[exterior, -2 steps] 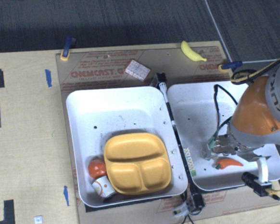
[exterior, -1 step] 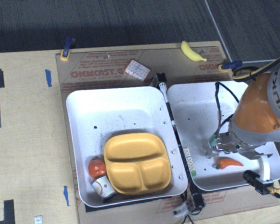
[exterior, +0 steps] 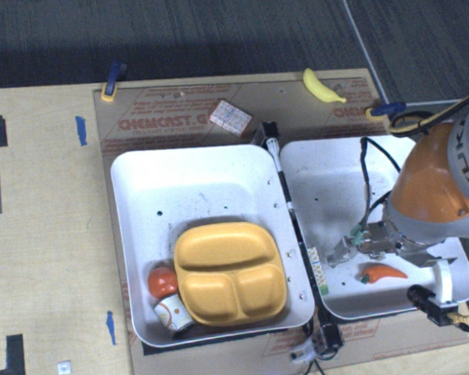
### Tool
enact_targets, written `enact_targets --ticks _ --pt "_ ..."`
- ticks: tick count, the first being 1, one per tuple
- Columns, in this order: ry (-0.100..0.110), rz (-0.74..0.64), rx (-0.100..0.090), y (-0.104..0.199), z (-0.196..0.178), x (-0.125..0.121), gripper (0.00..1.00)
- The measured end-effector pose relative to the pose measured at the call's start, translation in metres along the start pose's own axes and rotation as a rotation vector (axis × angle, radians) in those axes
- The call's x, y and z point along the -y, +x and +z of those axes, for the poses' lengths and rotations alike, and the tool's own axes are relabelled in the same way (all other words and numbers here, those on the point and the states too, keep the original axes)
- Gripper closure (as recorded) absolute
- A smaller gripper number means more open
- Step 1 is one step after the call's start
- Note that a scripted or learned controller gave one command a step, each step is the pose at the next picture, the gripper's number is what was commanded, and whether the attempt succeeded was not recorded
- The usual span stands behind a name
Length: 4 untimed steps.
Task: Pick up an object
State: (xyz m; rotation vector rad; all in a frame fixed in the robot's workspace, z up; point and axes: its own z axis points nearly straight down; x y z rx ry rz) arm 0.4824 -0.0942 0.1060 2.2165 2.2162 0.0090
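- Cables and a small clamp (exterior: pixel 316 346) sit at the near edge of the table (exterior: pixel 38 263), just below the gap between my two white bins
- Two bins lie side by side: the left bin (exterior: pixel 137 182) and the right bin (exterior: pixel 314 168), their rims touching along the middle
- Left bin, three things: one yellow divided tray (exterior: pixel 229 272) with three compartments, turned open side up; one red-orange round thing (exterior: pixel 163 281) touching the tray's left side; one small white cup-like piece with an orange mark (exterior: pixel 173 313) just below it, at the tray's lower left corner
- Right bin, one loose thing: an orange carrot-shaped toy (exterior: pixel 383 274) lying flat near the front wall
- My gripper (exterior: pixel 346 251) hangs low in the right bin, just left of and slightly above the carrot toy, apart from it; whether it is spread or pressed together I cannot tell, and nothing shows between its tips
- My arm's orange band (exterior: pixel 432 179) covers the right bin's right side
- Behind the bins, on brown cardboard (exterior: pixel 172 119): one yellow banana (exterior: pixel 322 87), one small pale patterned box (exterior: pixel 230 117), lying tilted
- Red print on the cardboard reads something like "CHEMCAST"; I cannot make out the letters for certain
- Two clamps hold the cardboard's far edge, one at the left corner (exterior: pixel 113 79), one at the right (exterior: pixel 386 110)
- Three short blue tape strips mark the table left of the bins; the top one (exterior: pixel 81 130) is clearest
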Motion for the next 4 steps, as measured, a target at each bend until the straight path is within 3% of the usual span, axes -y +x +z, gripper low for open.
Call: enact_targets --ticks 1,2,3,4 --pt "0.008 0.000 -0.002 0.001 0.020 0.003 0.00" --pt "0.004 0.000 -0.001 0.001 0.010 0.001 1.00" --pt "0.001 -0.001 0.000 0.001 0.000 0.000 1.00" --pt "0.001 -0.001 0.000 0.001 0.000 0.000 0.00"
